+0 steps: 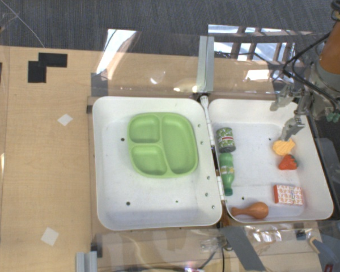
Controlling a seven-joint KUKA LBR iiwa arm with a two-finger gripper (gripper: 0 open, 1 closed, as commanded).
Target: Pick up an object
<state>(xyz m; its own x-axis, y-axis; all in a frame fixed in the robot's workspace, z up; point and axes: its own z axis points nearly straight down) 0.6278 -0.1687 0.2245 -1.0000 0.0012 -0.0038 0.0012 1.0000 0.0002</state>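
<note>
Camera view, looking down at a slant on the bench. The grey arm with its orange band (334, 52) comes in from the upper right corner, wrist bent downward over the far right part of the right white bin (255, 135). The two-finger gripper (289, 132) hangs just above the small yellow lumpy toy (283, 147), its tip close over that object's upper edge; whether it touches cannot be told. The jaws are too small and too blurred to judge as open or closed, and nothing can be seen between them. Cables loop around the wrist. Candidate objects for picking all lie in the right bin. Just below the yellow toy, nearly touching it, sits a red strawberry-shaped toy (288, 162). Further toward the near edge lies a flat red-and-white patterned box (288, 194). At the near rim, a brown drumstick-shaped toy (251, 210) lies on its side. Along the bin's left wall, a short green-labelled can (225, 139) lies just above a green plastic bottle (225, 174), the two end to end and close to the divider between bins. The left white bin (110, 203) holds a light green divided plastic plate (161, 144) with three compartments, well apart from the gripper. Clear plastic panels stand behind both bins.
</note>
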